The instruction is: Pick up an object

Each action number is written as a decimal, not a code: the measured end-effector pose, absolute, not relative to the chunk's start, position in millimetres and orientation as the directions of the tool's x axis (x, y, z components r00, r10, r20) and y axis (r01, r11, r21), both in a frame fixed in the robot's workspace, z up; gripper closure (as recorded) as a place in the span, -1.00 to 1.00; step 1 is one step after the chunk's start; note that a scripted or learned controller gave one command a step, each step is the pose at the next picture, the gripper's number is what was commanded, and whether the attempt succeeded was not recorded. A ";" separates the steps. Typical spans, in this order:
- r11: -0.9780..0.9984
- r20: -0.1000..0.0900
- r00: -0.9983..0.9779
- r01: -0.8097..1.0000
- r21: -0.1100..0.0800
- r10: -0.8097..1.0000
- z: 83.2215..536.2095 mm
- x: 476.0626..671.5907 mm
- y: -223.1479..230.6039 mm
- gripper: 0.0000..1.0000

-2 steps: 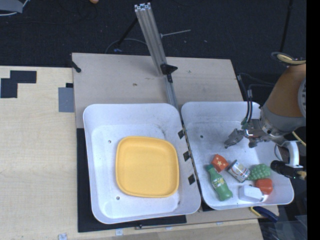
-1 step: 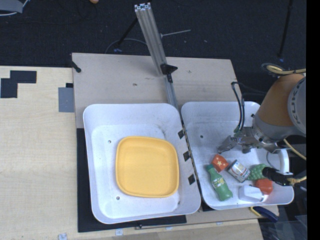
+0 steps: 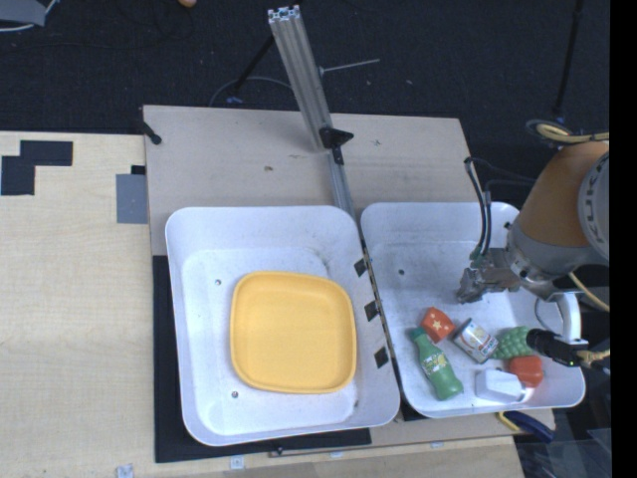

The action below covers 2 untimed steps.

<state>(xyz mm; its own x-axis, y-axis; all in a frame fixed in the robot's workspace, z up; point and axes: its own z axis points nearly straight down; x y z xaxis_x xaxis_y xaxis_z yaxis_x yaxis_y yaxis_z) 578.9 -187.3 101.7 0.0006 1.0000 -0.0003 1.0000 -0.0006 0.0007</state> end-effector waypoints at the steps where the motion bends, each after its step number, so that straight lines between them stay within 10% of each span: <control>1: -0.001 -0.002 0.001 1.000 0.004 1.000 159.5 583.6 -195.9 1.00; 2: 0.000 -0.001 0.000 1.000 0.004 1.000 214.9 593.9 -194.5 1.00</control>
